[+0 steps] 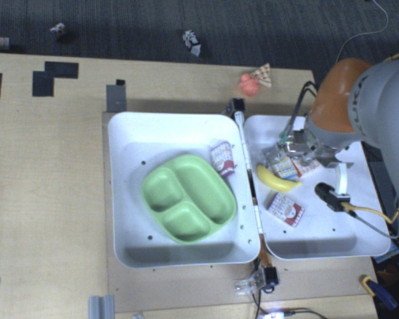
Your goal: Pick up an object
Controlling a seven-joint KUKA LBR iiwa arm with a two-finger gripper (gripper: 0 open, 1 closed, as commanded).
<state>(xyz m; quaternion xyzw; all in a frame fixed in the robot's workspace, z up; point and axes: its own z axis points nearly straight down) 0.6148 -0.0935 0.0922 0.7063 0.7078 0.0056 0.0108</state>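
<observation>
Beside twin white bins, tan bench, dark carpet

In the right bin a yellow banana lies flat near the left wall, curved, its ends turned upward in the view. Just below it sits a small red-and-white packet, tilted. Above the banana, a pale printed packet lies partly under the arm. Over in the left bin, a green divided tray rests at a slant, and a small red-and-white carton sits at its upper right edge.
</observation>
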